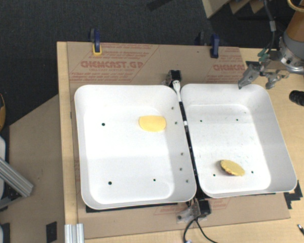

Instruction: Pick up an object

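Nearest the camera, a yellow-brown disc [232, 168] lies low in the right bin [273, 135]; a paler yellow disc [152, 123] sits in the left bin [91, 135]. The gripper [258, 77] hovers over the right bin's far corner, fingers spread, carrying nothing. No pickup yet.

One disc [152, 123] in each bin [91, 151]

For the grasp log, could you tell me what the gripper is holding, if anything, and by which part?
Nothing is held. The gripper hangs open above the right bin's far edge, with nothing between its fingers. Both yellow pieces lie in the bins.
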`<state>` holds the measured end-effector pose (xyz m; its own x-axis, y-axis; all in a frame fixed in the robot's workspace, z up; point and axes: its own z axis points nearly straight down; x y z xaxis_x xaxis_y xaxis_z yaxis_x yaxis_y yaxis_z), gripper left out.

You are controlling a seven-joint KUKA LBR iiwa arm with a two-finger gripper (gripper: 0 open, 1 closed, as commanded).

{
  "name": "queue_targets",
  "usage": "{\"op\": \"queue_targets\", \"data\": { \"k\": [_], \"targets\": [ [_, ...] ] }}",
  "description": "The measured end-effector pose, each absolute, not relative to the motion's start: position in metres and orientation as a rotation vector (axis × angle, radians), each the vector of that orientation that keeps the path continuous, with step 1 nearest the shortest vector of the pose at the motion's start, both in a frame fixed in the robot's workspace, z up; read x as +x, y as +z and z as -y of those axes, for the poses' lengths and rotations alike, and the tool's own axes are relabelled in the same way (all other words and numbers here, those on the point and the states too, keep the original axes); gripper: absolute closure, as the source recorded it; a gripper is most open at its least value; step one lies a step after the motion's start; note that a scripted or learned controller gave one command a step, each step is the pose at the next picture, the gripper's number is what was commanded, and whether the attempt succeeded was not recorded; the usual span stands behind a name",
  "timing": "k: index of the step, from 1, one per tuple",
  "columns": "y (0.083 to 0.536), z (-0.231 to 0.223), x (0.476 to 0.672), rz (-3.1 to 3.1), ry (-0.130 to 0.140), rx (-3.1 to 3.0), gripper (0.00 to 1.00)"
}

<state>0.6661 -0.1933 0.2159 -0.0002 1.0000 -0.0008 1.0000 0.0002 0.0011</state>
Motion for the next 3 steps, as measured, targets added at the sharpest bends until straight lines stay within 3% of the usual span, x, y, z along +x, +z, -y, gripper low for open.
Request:
{"op": "queue_targets", "data": {
  "k": [1,2,3],
  "targets": [
    [0.227,0.193,0.667,-2.219,0.002,2.216,1.0],
    [0.352,0.152,0.669,-2.218,0.015,2.205,1.0],
    [0.259,0.103,0.666,-2.232,-0.005,2.221,1.0]
  ]
}}
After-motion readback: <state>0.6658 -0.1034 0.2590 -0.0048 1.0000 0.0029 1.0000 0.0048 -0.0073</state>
